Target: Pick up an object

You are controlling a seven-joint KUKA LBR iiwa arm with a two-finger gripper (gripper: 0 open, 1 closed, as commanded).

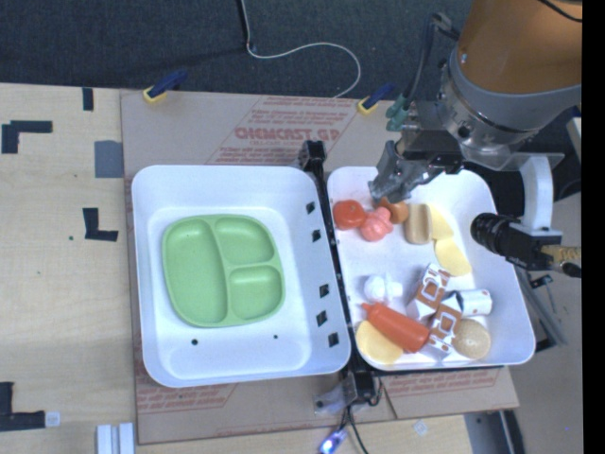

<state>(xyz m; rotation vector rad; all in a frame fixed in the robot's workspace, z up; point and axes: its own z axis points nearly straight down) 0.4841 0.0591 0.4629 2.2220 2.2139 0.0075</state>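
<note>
Approach step: grey two-finger gripper (386, 195) is low over the right white shallow bin (502, 218), at the small pink plastic toy (377, 225) beside a red tomato-like piece (349, 215) (finger state: cannot tell). Next it probably needs a final descent, then closing and lifting.

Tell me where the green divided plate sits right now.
The green divided plate lies flat in the left white bin, seen in the camera view, across the black divider from the toy-filled right bin.
</note>
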